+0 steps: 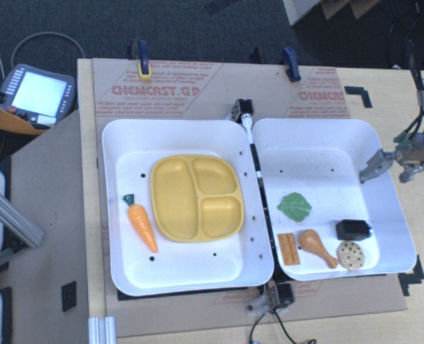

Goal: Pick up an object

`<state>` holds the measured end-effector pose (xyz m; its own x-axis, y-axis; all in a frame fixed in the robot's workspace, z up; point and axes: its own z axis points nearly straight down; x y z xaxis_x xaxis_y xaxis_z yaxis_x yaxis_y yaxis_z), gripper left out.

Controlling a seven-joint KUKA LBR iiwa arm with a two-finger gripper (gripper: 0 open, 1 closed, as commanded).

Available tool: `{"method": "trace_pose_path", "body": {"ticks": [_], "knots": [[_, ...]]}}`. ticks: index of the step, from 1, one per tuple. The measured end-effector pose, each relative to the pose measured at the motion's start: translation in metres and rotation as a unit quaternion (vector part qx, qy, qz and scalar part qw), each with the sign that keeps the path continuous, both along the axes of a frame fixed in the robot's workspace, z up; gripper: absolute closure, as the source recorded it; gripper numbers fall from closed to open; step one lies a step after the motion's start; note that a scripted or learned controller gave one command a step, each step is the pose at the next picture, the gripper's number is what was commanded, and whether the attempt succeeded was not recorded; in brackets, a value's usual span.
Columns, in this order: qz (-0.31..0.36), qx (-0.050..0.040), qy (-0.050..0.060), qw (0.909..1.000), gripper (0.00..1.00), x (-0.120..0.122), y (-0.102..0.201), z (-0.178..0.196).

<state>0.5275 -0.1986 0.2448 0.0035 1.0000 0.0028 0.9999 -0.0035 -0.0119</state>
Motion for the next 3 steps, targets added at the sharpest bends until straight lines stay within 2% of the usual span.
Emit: {"method": "trace_pose_path", "body": {"ticks": [1, 3], "knots": [[0.002, -0.0015, -0.006, 1.0000, 0.00, 0.002, 0.000, 0.006], [0.001, -0.0001, -0.002, 1.0000, 0.00, 0.010, -0.011, -0.090]]}}
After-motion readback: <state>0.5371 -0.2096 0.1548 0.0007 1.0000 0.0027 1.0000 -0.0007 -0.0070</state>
